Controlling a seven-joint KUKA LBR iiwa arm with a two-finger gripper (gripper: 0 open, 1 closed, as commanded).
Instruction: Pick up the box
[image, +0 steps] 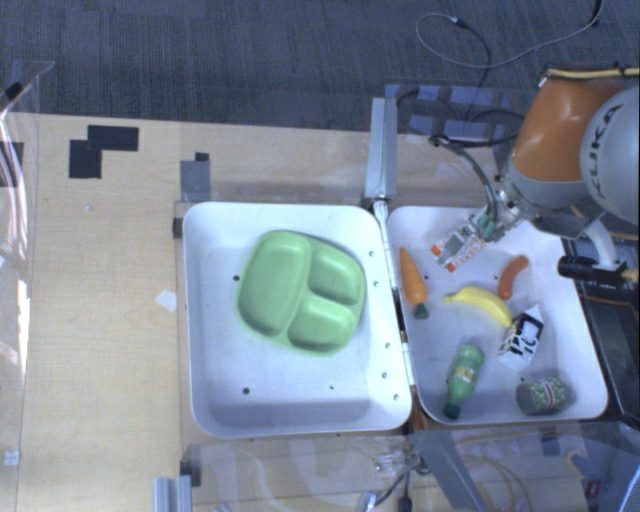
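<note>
Box (457, 246) just beside end effector (494, 222)

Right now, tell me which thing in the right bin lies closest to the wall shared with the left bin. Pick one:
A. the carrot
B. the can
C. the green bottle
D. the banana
A: the carrot lies right beside the wall between the bins, while the banana, the green bottle and the can all sit farther into the right bin.
</note>
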